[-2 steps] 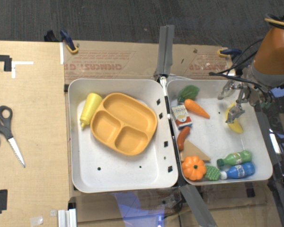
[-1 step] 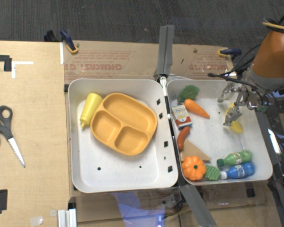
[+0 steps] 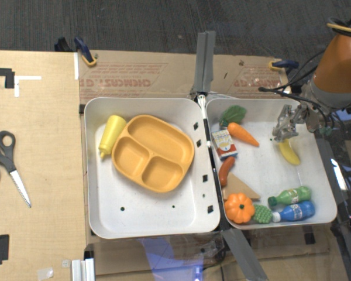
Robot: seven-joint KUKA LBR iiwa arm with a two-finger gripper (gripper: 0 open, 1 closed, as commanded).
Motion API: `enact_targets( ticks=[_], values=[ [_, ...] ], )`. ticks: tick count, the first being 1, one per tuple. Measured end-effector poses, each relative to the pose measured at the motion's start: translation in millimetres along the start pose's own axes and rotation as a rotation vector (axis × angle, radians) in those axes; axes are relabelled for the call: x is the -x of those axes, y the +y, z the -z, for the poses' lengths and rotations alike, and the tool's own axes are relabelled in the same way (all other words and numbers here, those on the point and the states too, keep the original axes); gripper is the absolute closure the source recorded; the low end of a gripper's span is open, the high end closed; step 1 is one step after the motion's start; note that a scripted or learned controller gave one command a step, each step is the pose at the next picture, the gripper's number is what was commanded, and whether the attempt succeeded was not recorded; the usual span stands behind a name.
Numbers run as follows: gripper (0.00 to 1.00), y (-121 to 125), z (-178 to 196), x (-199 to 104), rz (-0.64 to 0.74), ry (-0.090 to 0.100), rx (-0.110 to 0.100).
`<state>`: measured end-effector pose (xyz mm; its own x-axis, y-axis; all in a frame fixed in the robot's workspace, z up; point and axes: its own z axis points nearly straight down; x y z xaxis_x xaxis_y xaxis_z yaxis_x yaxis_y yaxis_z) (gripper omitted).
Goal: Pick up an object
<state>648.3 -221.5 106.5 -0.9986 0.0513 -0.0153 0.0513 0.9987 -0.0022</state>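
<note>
Low in the right bin (image 3: 324, 174) lie a pumpkin (image 3: 239, 208) and bottles (image 3: 292, 204). Upper right, the gripper (image 3: 285, 129) hangs just above the banana (image 3: 289, 152); its opening cannot be told.

— Where is the arm (image 3: 338, 63) seen?
— At about two o'clock, entered from the right; its orange band is turned toward the camera.
— And the hand (image 3: 285, 129)?
— It is pointed down and leftward, at roughly three o'clock; nothing can be made out between its metal parts.
</note>
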Motion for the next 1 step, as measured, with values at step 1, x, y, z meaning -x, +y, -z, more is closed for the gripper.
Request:
enact_targets(
  ticks=[1],
  values=[
    [0.00, 0.2, -0.1, -0.1, 0.000, 0.000, 0.000]
  ],
)
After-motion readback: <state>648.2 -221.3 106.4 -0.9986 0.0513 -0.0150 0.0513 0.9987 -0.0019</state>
